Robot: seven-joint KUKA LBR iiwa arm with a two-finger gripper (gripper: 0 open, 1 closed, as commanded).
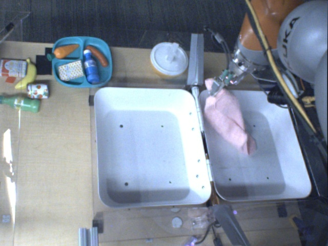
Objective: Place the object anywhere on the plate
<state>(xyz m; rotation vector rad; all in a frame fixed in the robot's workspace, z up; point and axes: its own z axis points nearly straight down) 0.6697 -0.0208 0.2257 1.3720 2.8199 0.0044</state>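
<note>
Cloth [228,119], pink, is seen draped in the right bin [277,186], along its left wall, its far corner lifted. That corner appears pinched between the closed fingers of the gripper [219,84]. Farther left, a blue plate [104,70] is set on the bench, well apart.

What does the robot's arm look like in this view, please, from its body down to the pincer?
The arm has rounded grey casings with dark lettering and an orange band above the wrist. Yellow and black cables run along it. The pincer is small, metallic, with greenish touches.
</note>
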